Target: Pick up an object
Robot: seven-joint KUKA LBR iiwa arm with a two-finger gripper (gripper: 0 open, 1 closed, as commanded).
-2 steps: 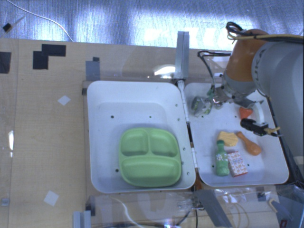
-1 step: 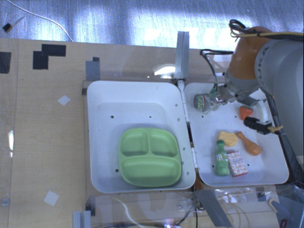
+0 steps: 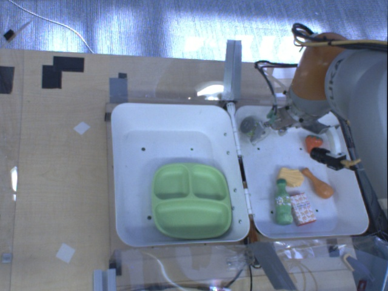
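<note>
Camera view: gripper [image 3: 267,128] was low in the right bin's [image 3: 357,226] far left corner, finger state indeterminable, nothing visibly held; approach step judged; green bottle [image 3: 282,202] and orange spoon [image 3: 317,182] lay near, awaiting descent and closure.

Both white bins [image 3: 173,123] look like smooth, slightly glossy plastic, and the green divided tray [image 3: 191,200] in the left one has a softer satin plastic sheen. The tabletop [image 3: 54,180] reads as pale matt wood or laminate, with matt black tape patches [image 3: 60,70], and behind it lies a ribbed, shiny grey floor [image 3: 157,17]. The arm's shell [image 3: 364,77] looks like smooth grey painted metal, its orange band [image 3: 312,68] glossier.
</note>
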